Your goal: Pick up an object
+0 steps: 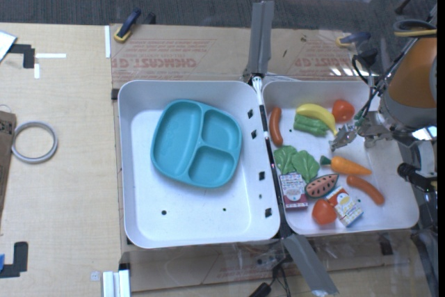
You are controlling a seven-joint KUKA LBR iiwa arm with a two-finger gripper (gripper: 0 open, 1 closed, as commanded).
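Toy foods crowd the right bin point(410, 219), where the gripper point(342, 138) hovers low with its fingers slightly parted, clasping nothing. An orange carrot point(350, 165) lies just below the fingertips, a red tomato point(343, 109) just above. A blue divided plate point(197, 143) occupies the left bin point(139, 219).
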